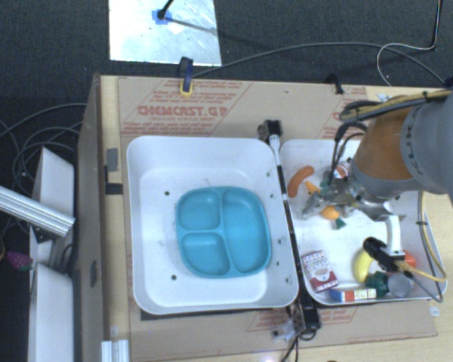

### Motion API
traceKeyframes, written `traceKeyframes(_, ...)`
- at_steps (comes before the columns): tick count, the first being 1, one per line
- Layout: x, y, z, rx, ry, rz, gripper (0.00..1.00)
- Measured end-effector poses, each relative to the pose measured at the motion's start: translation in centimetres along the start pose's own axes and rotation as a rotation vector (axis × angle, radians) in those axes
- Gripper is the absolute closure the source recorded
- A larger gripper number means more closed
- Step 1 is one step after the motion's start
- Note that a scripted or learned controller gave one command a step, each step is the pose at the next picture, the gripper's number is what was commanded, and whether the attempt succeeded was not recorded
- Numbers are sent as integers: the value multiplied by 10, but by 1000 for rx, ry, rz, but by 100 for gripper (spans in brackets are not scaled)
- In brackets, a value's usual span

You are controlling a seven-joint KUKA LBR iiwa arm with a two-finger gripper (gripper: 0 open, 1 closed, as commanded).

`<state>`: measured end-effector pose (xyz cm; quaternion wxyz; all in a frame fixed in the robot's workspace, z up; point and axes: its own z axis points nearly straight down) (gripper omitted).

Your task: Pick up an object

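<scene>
Pincer [326,200] is low in the right bin [298,164], down among the small things near that bin's middle; whether it is spread or pressed together I cannot tell, since the wrist and cables crowd over it; nothing can be seen pinched in it. Reaching in from the right, the grey arm [430,138] with its orange band [385,148] covers the bin's far right part; the surface [196,104] beneath is brown board with red printing. Left bin [147,202] holds a blue divided plate [223,230] lying flat at its middle, three compartments showing. Smaller things all lie in the right bin: a red and white packet [319,268] near the front left corner; an orange sausage-shaped piece [299,179] just left of the pincer, close to the wall between the bins; a yellow round object [362,265] toward the front; a small orange piece [330,213] just below the pincer; a green piece [377,281] at the front edge.
</scene>
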<state>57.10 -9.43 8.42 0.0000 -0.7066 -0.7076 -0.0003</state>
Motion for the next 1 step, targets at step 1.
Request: traceKeyframes(1,0,1,-11,-2,0,-1,100)
